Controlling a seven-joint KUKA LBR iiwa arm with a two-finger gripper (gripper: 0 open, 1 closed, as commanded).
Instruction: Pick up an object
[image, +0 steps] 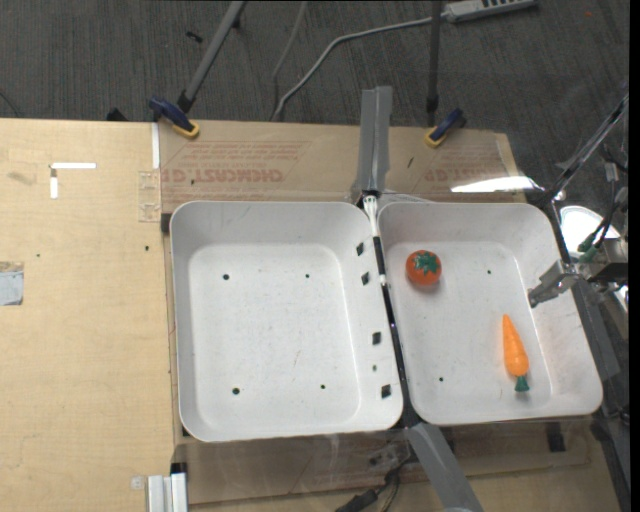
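Note:
Two toys lie in the right bin (470, 225). A red tomato (423, 269) with a green top sits near the bin's back left. An orange carrot (514, 350) with a green stem end lies toward the front right, pointing front to back. My gripper (552, 288) reaches in over the bin's right rim as a grey tip, about level with the carrot's top end and a little to its right. It touches neither toy, and nothing shows between its fingers.
The left bin (190, 330) stands beside the right one, with a grey divider bar (378, 260) and black clips between them. Cardboard (260, 170) lies behind the bins and a wooden benchtop (80, 300) to the left. Cables and metal parts crowd the right edge.

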